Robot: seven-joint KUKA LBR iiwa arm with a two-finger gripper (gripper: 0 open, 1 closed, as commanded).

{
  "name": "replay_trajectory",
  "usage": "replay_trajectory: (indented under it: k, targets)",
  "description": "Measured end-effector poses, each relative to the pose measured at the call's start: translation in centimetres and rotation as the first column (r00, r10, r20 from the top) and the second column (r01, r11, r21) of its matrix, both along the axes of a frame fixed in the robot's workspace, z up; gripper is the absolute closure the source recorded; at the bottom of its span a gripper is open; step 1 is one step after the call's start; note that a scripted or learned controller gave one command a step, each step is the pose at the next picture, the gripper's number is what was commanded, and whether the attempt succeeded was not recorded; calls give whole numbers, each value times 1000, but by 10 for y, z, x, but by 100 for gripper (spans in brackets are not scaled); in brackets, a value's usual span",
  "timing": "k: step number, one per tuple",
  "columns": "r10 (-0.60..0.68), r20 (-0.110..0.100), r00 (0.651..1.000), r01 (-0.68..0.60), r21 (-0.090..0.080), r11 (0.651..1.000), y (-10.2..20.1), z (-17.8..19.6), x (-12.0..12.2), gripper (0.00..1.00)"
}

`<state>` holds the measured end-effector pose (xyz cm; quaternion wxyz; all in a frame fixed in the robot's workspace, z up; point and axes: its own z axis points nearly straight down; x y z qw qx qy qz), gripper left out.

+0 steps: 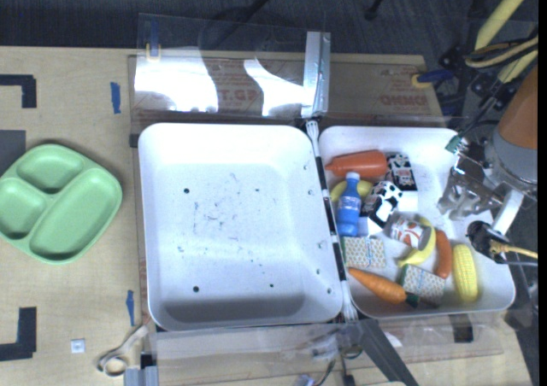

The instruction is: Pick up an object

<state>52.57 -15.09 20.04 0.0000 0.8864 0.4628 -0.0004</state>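
Hand (462,198) over right bin (500,299), grip state unclear, perhaps empty, near yellow corn cob (464,271)

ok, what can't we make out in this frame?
- claw, camera view: metal parts blur together, so finger state is unreadable.
- blue bottle: label too small to read.
- patterned packets by the lower carrot: too small to identify.
- right bin: right part covered by the arm and claw.
- black-and-white item: partly under neighbours, shape unclear.
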Motion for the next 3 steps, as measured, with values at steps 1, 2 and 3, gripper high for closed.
replay_trajectory:
  k: [1,2,3]
  targets:
    - [-192,-1,981,192,0,981,-4,36,-13,100]
    - [-192,-1,981,192,0,981,-3,36,-13,0]
    - [-42,-2,999,42,2,999,-23,-98,16,0]
